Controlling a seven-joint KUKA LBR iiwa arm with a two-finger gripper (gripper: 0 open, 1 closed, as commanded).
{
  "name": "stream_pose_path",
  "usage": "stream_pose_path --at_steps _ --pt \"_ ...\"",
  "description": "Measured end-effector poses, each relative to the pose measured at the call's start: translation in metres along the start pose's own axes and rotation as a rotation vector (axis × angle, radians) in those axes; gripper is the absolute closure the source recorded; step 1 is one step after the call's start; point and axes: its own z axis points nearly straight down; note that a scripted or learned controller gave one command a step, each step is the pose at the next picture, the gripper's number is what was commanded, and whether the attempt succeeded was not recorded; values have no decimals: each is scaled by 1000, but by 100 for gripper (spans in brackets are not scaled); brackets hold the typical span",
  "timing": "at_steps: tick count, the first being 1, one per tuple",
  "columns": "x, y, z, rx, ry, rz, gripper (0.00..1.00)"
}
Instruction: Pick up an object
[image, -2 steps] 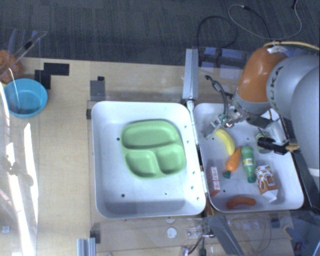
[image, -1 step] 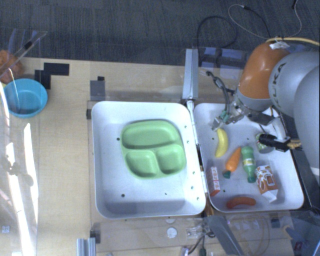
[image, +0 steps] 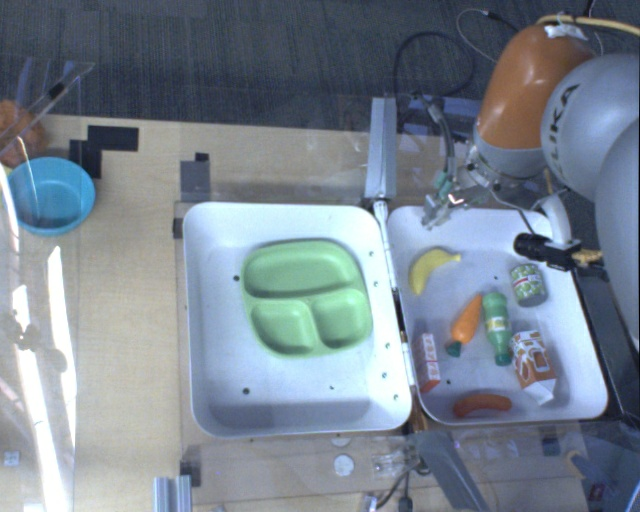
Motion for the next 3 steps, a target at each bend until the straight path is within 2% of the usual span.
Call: stream_pose_path --at_steps 1,2,3 --pt "0 0 0 1 0 0 0" --pt "-21 -51 83 2 1 -329 0" --pt "-21 -47 69 -7 -4 -330 100"
